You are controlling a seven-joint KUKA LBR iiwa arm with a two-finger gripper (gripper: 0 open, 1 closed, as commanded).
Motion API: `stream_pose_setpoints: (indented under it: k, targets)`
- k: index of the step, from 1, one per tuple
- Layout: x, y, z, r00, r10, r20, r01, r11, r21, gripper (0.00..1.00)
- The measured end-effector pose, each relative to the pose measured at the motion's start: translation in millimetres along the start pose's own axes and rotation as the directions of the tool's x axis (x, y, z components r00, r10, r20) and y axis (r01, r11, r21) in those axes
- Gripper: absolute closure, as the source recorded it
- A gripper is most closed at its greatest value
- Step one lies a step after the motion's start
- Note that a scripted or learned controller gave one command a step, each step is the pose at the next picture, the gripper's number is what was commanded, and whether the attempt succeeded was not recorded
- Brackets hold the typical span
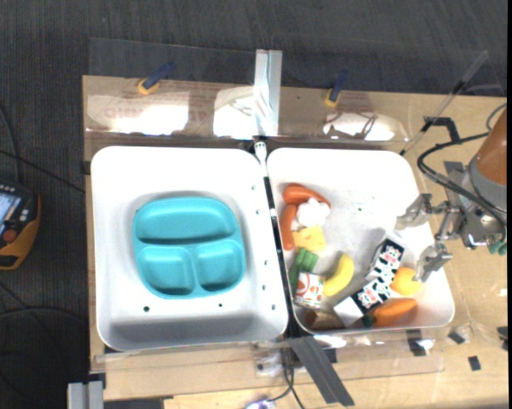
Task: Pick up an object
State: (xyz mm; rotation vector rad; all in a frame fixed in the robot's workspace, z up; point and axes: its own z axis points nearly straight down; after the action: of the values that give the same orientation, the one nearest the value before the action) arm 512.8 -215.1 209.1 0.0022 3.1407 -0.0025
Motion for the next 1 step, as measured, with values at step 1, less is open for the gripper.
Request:
stream_pose_setpoints:
  k: [1]
  targets:
    - [-8.9,10.8,102.5,0.999,-0.050,0.002,0.050,0.999,0.001,0.00]
